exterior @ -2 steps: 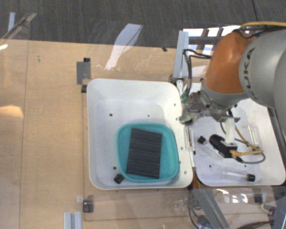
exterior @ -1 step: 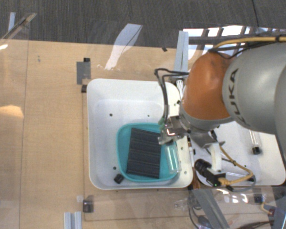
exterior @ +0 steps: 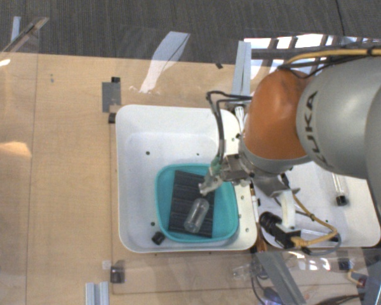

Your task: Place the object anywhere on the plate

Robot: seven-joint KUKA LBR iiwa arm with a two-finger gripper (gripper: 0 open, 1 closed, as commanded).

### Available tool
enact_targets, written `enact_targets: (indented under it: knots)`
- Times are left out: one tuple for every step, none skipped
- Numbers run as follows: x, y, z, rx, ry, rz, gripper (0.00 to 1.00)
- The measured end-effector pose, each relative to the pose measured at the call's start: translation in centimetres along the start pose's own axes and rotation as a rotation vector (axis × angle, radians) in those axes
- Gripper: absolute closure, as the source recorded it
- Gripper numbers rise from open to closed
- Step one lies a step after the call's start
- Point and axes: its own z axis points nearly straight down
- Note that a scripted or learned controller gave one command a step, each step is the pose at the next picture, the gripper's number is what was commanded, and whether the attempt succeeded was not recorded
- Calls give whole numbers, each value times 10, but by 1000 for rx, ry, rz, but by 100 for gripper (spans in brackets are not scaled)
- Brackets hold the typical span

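A teal plate (exterior: 227, 221) sits in the lower right part of the left white bin (exterior: 134, 170). On the plate lies a dark ribbed rectangular piece (exterior: 181, 199). A small clear bottle-like object (exterior: 197, 215) rests on top of that piece, tilted along it. My gripper (exterior: 211, 182) hangs over the plate's upper right rim, just above and to the right of the clear object and apart from it. The big orange and grey wrist hides most of the gripper from above.
A small black object (exterior: 157, 238) lies on the left bin's floor by the plate's lower left edge. The right bin (exterior: 368, 234) holds a thin clear tube with a dark tip (exterior: 338, 193). Cables (exterior: 298, 230) hang below the wrist across the wall between the bins.
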Motion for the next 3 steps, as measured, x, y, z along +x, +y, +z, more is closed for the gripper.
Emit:
enact_targets:
  knots:
    - [-59, 49, -108, -4, -2, -123, 0]
    - [-58, 51, -120, -13, -4, -129, 100]
    - [10, 47, -13, 0, -1, -364, 100]
